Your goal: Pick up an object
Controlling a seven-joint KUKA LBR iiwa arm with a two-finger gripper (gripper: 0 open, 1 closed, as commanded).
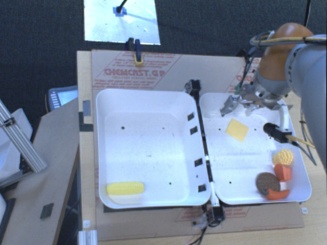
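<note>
The claw point(236, 105) hangs over the right bin's point(225, 188) far edge, can't tell how it's set, and we reckon the yellow square point(237, 129) just below and toward the camera is its closest pick.

Glossy white plastic bins point(153, 106), matt cardboard point(168, 65).

Single fixed cam above the bench, angled down, mid-distance; left bin point(102, 137) and right bin point(306, 188) fill frame centre, arm point(301, 60) enters from upper right, dark backdrop across the top
</note>
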